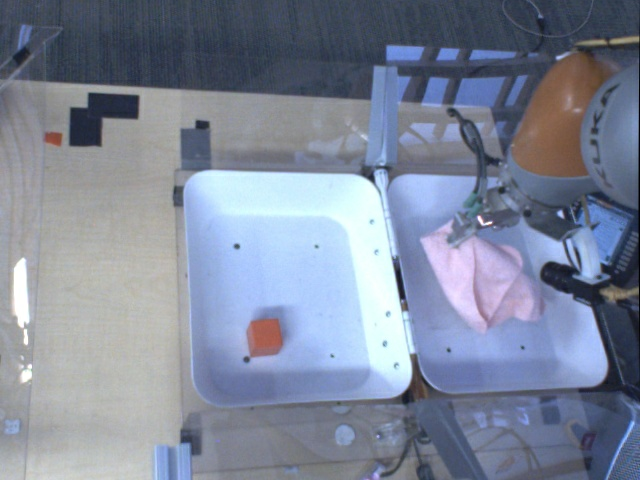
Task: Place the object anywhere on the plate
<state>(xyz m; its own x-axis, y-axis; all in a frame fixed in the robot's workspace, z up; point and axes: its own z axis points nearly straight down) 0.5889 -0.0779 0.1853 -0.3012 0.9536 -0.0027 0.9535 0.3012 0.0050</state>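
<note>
Nearest the camera, lower centre of frame: front rims of the two white bins, sitting side by side on the desk point(100, 298). Left bin point(215, 268) holds a small orange block point(265, 337) in its lower-left part, flat on the bin floor, well apart from the arm. Right bin point(440, 353) holds a crumpled pink cloth point(485, 280), centre to right of the bin floor. Arm point(570, 118) comes in from upper right of frame, orange band visible above the wrist. Gripper point(478, 220) sits low over the upper-left edge of the pink cloth, touching or just above it; cannot tell which. Gripper opening: cannot tell, too small and blurred. Black markers on the desk at upper left of frame.
</note>
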